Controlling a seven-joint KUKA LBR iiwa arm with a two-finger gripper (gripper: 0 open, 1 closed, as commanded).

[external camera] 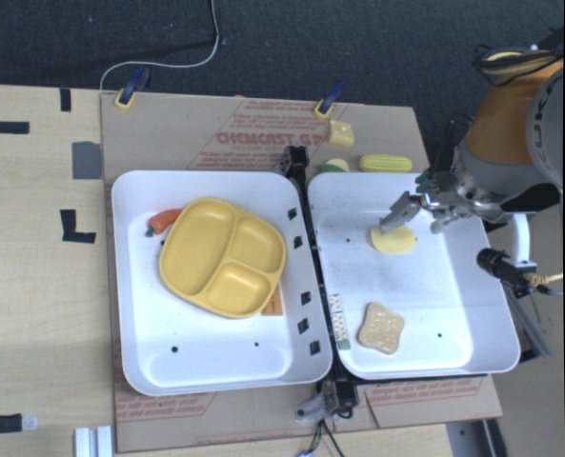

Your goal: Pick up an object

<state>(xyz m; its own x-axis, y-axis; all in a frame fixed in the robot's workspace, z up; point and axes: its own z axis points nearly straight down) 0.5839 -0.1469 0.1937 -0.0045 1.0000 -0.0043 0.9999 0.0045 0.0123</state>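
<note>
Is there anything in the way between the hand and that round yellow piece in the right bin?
Nothing visible. The hand sits just above the round yellow piece in the right bin. The tan cracker lies well below, clear of the path.

bench (34,284), cardboard sheet (263,131), two white bins (139,350)

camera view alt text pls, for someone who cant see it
The gripper hangs over the right bin, just above a pale yellow piece; a tan cracker-shaped toy lies nearer the front. The left bin holds a yellow divided plate.
</note>
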